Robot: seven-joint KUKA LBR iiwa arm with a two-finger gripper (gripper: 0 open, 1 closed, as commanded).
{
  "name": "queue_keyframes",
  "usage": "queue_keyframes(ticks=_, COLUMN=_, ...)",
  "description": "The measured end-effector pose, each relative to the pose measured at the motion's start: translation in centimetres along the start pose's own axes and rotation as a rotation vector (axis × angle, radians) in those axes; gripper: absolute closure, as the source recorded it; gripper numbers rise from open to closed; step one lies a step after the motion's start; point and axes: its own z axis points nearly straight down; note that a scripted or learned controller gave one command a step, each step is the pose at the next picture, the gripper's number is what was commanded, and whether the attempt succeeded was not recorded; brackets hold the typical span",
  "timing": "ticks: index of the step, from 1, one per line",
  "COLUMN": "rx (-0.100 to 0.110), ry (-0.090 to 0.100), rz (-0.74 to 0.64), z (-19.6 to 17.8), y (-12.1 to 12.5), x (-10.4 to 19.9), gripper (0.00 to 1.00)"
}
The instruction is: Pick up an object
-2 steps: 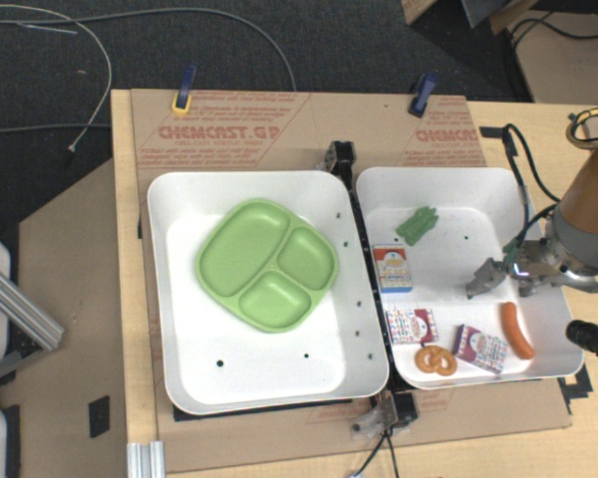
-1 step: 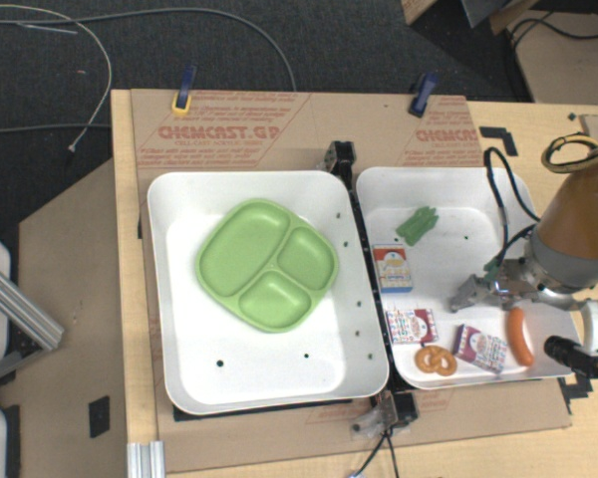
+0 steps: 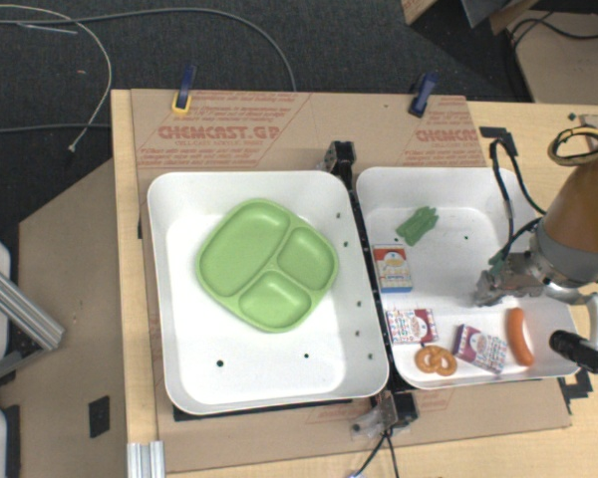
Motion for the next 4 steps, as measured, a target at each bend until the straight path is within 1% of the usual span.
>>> queue_keyframes(ticks=1, rx=-0.005, ry=-0.004, rz=0.0, z=-5.1, y=-0.1, x=-1.1, gripper=1.0)
queue_keyframes(ticks=2, rx=-0.005, ry=-0.003, rz=-0.001, z=-9.4, y=-0.1, x=-0.9, gripper=1.0)
queue_keyframes(ticks=3, rx=-0.006, ry=-0.004, rz=-0.003, z=-14.0, y=0.4, x=-0.5, gripper=1.0)
queue_keyframes(ticks=4, rx=-0.007, ry=-0.005, rz=-0.002, z=-19.5, y=1.5, x=-0.9, gripper=1.0)
